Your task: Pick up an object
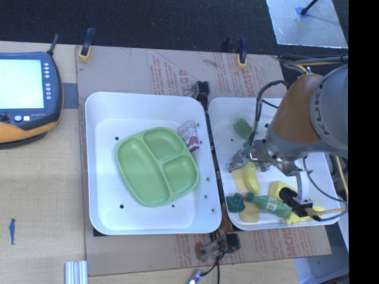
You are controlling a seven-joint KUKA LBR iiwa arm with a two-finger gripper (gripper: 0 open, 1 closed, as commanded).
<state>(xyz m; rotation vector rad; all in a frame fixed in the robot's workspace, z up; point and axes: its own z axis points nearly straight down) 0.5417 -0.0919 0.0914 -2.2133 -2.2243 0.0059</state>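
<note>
Saw nearest the lens the grey arm [323,108] with its orange band, reaching in from the right above the right bin [222,114]. Found its gripper [251,157] low over that bin's middle, just above a yellow banana-shaped piece [249,179]; could not tell whether spread, pressed together or pinching anything. Noted nothing plainly lifted.

Counted the loose things in the right bin: a green bottle [270,205] lying on its side near the front wall, a dark teal lump [235,203] touching its neck end, a flat yellow piece [249,215] just beneath, a yellow block [278,189] beside the bottle, and a small green leafy object [241,128] farther back, apart from the rest.

Found in the left bin [95,158] a green divided plate [159,166] lying flat near the centre, with a small red-and-white can [189,136] at its back right edge, close to the bin wall.

Noted both bins side by side on a cardboard sheet [148,70], held by blue-and-yellow clamps [87,44] at the far edge. Spotted a control pendant [26,93] with a bright screen on the wooden tabletop [41,206], well apart at the left.
</note>
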